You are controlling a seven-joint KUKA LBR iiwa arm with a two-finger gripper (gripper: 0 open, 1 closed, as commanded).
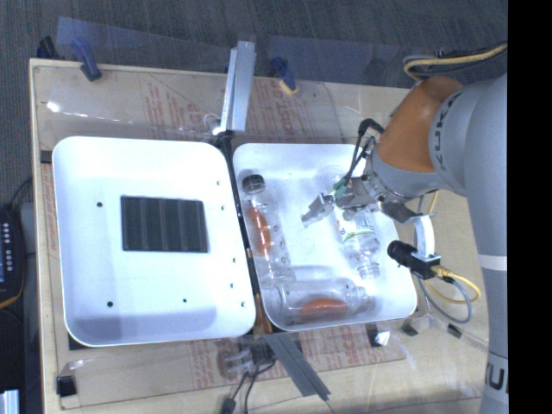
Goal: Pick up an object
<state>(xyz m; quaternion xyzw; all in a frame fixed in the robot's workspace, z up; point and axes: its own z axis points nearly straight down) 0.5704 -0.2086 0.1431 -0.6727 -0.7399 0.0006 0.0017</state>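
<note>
Dark carpet surrounds my desk, where the left bin, well to the left of the end effector, carries a dark ribbed rectangle on its floor. Moving right into the right bin, I see a clear bottle with orange inside along its left wall, left of the end effector, and a larger clear bottle lying along the front edge, below it. My end effector hangs over the right bin's middle with a small clear bottle just below and right of it, but I cannot tell whether its tips are spread or pressed together.
</note>
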